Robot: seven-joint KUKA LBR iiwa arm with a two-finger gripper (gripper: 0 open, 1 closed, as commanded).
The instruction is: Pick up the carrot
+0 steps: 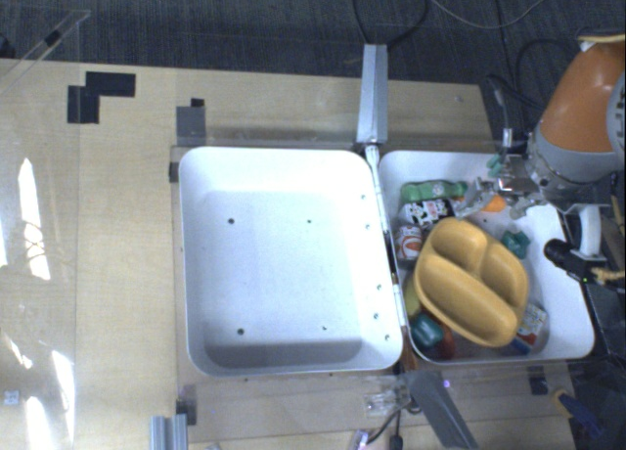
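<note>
The carrot (496, 204) shows as a small orange piece near the back of the right bin (577, 326), mostly hidden by the gripper. My gripper (501, 194) hangs directly over it, at the end of the grey arm with the orange band (579, 96) coming in from the right. Its metal tip touches or nearly touches the orange piece. The view does not show whether anything is held.
A big tan bread-shaped toy (472, 280) takes up the middle of the right bin. Left of the carrot lie a green bottle (430, 189) and a black-and-white carton (425, 211). A teal item (514, 241) sits just in front. The left bin (284, 262) adjoins.
</note>
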